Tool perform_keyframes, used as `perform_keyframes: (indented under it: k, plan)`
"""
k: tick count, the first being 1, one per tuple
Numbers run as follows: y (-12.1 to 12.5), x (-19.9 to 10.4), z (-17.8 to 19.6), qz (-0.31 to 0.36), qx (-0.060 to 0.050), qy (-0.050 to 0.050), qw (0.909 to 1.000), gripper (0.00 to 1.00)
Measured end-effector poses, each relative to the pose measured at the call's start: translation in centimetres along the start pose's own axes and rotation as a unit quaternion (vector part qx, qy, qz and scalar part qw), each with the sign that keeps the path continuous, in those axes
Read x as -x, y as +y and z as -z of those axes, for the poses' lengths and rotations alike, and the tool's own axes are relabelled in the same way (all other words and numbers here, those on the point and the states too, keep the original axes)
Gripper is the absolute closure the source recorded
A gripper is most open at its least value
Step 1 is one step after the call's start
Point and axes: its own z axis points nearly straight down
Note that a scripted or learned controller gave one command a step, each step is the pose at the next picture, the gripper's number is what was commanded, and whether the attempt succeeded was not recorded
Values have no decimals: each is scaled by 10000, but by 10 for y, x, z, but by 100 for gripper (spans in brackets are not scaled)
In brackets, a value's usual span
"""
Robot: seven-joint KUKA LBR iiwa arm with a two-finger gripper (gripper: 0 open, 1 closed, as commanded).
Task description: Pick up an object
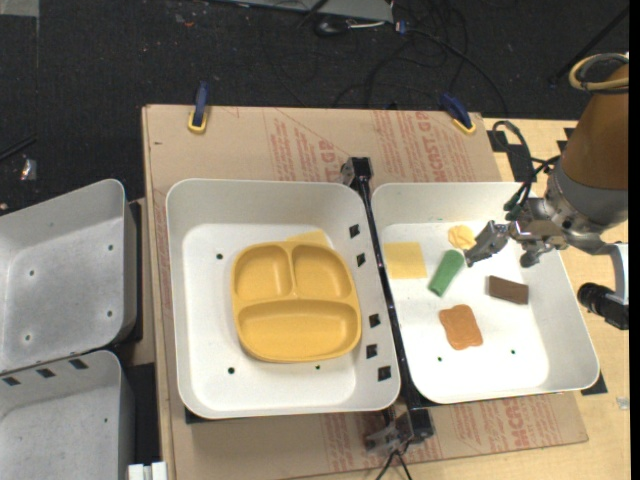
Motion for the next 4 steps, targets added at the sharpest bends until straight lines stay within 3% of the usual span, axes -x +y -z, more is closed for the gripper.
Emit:
perform_keyframes:
  k: [1,4]
  plan:
    - [3,0,6,14,59,-11,10000,0]
    - [7,-7,-138,2,43,-7,10000,0]
